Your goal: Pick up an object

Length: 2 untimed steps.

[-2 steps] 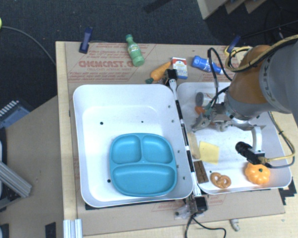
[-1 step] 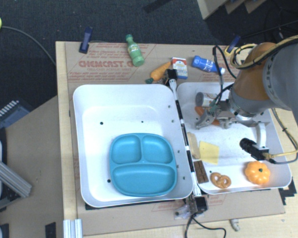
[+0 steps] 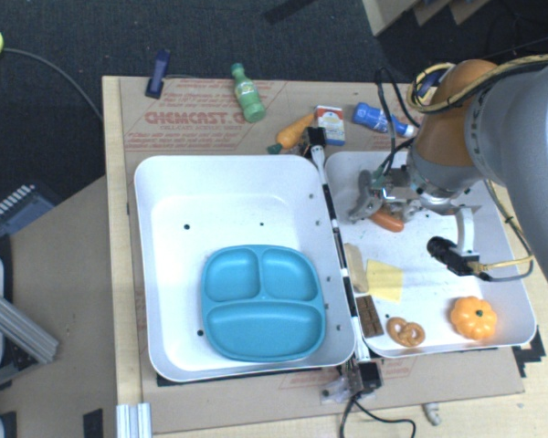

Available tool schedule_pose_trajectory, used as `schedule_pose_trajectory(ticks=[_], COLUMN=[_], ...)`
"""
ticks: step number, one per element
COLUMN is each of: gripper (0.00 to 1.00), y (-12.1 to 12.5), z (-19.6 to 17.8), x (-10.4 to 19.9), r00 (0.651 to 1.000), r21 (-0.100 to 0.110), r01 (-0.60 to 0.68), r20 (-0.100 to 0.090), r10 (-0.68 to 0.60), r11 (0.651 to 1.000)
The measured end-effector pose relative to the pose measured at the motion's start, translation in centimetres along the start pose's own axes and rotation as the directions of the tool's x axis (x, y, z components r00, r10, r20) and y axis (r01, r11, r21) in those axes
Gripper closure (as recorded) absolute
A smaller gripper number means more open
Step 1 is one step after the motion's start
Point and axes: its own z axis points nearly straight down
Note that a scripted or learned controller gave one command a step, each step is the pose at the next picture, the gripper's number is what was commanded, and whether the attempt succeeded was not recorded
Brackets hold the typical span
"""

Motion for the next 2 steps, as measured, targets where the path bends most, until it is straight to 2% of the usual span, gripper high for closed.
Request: schedule_pose_trajectory(ticks=[1,2], gripper=[0.00,0.00], y=[4.4,2.5], z=[-10.2,-5.7], x=[4.4,-1.3], r00=[1.000,1.000], r21=[-0.003,0.003], r01=[0.001,-0.003], r20=[0.000,0.001], r10=[-0.001,0.003], r11=[1.000,1.000])
